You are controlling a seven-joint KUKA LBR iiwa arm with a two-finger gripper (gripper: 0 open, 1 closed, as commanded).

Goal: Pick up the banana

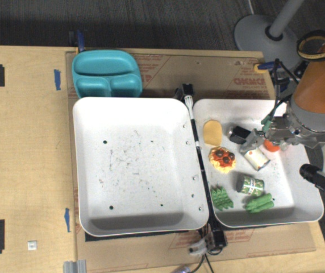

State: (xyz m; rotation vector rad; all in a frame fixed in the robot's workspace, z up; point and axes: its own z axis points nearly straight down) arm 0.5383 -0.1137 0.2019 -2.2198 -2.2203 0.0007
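Observation:
In the right bin (304, 209), a yellow, rounded object (212, 132) lies near the upper left corner; it is the only plain yellow piece, and I take it for the banana. My gripper (260, 142) hangs low over the bin's upper middle, about 85 px to the right of that piece and not touching it. Right under the gripper are a white block (257, 159) and a small orange-red item (271, 146). The arm's grey body and orange band (317, 90) hide the bin's upper right corner.
Also in the right bin are a black piece (239, 134), a yellow-and-red toy (223, 158), a green can (250, 185) and two green toys (221, 198) (259, 203). The left bin (134, 164) adjoins it. A teal tray (107, 73) sits behind.

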